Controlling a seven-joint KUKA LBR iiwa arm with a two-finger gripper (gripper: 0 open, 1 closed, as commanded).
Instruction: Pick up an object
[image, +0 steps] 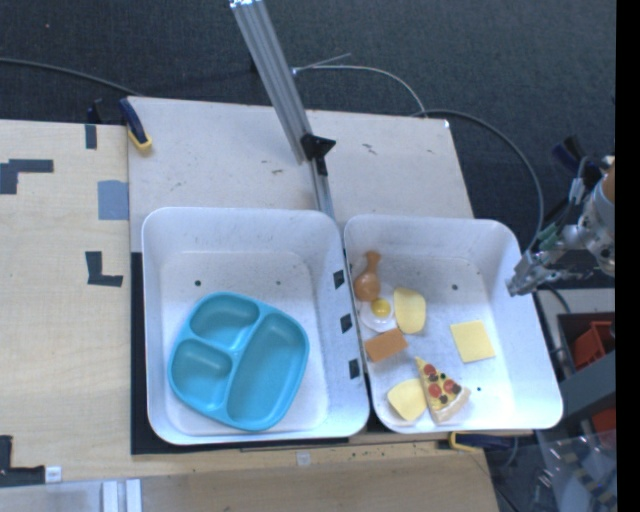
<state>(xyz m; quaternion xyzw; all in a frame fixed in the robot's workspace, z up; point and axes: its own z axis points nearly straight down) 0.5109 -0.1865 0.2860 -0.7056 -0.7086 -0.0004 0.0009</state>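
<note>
So the tool (527, 277) is hanging out right at the outer edge of the right bin (500, 240), just past the rim, and honestly I cannot tell how it's set from this angle, it's all a grey blur there. Nothing is sitting in it as far as I can see. All the toy food is lying in that same bin, off to the tool's left: a yellow cheese square (472, 341) is the nearest piece, then a pizza slice (441, 390) further down, with a brown drumstick (368, 276), a fried egg (379, 311) and a brown cracker (385, 346) over by the far wall. The left bin (160, 240) is holding a blue divided plate (239, 360), well apart from the tool.
</note>
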